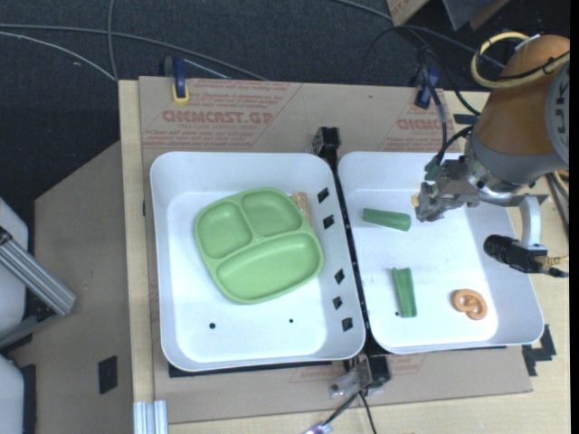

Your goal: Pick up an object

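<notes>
In the right bin point(507, 333): three loose things are seen, well apart from one another.
Hand point(429, 204): it is poised low at the bin's 10 o'clock; its state cannot be told.
Nearest thing: a green block point(386, 219) lies flat just beside the hand, at the hand's 8 o'clock.
Other things: a second green block point(403, 292) is at the bin's 6 o'clock, a pretzel point(469, 304) at 5 o'clock.
Left bin point(172, 242): a green divided plate point(259, 244) is carried.
Risk: the near block may be nudged aside and missed, since it is offset from the hand.
</notes>
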`<state>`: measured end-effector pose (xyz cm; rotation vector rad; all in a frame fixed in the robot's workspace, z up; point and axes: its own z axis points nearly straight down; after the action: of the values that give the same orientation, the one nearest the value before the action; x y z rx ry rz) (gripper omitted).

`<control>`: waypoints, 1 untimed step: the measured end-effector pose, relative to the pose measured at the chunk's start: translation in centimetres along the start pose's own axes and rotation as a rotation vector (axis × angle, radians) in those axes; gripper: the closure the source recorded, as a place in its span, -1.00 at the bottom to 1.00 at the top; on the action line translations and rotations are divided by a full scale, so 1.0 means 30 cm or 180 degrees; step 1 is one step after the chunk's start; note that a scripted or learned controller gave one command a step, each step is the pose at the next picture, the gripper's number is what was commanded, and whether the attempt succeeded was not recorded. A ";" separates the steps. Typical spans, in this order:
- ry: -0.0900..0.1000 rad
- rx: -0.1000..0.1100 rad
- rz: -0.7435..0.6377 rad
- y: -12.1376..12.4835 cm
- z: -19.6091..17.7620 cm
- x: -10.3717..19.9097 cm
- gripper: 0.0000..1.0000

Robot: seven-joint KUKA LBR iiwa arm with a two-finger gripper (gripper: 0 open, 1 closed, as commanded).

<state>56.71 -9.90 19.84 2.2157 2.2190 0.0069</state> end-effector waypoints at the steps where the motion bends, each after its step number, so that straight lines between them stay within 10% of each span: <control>1: 0.0002 0.0008 0.0002 0.005 -0.084 0.000 1.00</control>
<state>56.83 -9.89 22.37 2.2179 2.2201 0.0047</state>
